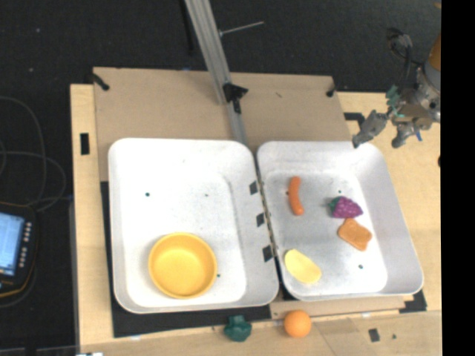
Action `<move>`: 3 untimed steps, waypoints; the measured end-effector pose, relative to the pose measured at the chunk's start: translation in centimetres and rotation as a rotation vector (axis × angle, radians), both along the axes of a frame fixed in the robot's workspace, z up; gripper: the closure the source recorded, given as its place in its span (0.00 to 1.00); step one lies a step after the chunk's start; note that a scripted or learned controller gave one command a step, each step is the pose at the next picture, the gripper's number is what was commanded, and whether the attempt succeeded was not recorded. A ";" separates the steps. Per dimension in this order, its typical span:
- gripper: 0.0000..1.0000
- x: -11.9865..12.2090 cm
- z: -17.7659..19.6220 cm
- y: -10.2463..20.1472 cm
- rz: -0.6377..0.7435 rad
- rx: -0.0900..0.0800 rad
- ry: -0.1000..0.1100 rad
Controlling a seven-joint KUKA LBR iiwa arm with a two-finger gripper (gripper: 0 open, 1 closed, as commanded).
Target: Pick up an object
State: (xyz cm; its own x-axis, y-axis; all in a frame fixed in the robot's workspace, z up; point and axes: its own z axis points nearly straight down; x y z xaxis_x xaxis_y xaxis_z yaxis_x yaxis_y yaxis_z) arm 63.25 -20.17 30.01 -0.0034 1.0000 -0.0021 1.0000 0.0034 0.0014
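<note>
Left bin (133, 199): yellow bowl (182, 264) at near corner. Off bench edge, below bins: green bit (237, 328), orange ball (297, 323). Right bin (371, 169): orange sausage-like pc (296, 196), pale yellow pc (302, 266), purple grapes (346, 208), orange block (355, 234) just beside grapes. Gripper (383, 130) w/ fingers spread, nothing between, hovering over far right corner. Step: approach, prob. Next: move in over a pc, descend, close.

No legible text, label, brand, number or sign is found anywhere in the camera view. A lit screen is carried by the handheld pendant (10, 252) at the left edge, but whatever is displayed on it is too small and blurred to be read. No markings can be made out on the two white bins (133, 169).
</note>
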 end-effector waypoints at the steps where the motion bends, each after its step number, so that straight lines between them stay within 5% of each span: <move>1: 0.00 0.0 0.0 0.0 0.000 -0.001 0.001; 3: 0.00 0.5 -9.1 0.4 0.000 -0.001 0.004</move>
